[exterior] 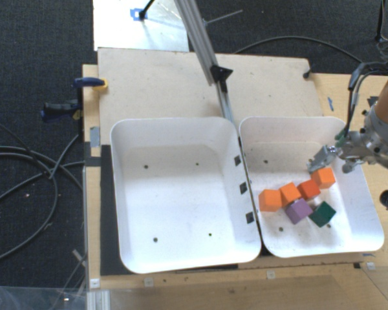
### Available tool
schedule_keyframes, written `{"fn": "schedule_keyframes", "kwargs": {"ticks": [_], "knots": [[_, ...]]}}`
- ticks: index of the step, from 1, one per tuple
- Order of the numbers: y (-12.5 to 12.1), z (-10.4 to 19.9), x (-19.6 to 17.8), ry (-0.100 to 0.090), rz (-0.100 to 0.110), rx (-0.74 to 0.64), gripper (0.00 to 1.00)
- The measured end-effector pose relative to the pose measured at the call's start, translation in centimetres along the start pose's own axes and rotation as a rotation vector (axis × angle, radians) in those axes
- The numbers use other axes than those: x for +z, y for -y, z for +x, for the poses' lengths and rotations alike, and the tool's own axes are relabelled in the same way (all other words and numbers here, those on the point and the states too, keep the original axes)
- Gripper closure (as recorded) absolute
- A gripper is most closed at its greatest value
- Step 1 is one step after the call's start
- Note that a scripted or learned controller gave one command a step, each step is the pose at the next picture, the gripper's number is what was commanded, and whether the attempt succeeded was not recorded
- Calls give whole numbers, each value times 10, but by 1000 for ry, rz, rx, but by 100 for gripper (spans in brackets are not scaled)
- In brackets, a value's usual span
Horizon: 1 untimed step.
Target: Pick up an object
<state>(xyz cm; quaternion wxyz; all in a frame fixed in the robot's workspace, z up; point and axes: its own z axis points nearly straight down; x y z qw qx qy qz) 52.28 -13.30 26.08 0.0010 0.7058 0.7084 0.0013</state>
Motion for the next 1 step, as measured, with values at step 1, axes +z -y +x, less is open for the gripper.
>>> {"fn": "schedule_keyframes", "kwargs": {"ticks": [1], "knots": [[29,-49,149,-3,-3,4,0]]}}
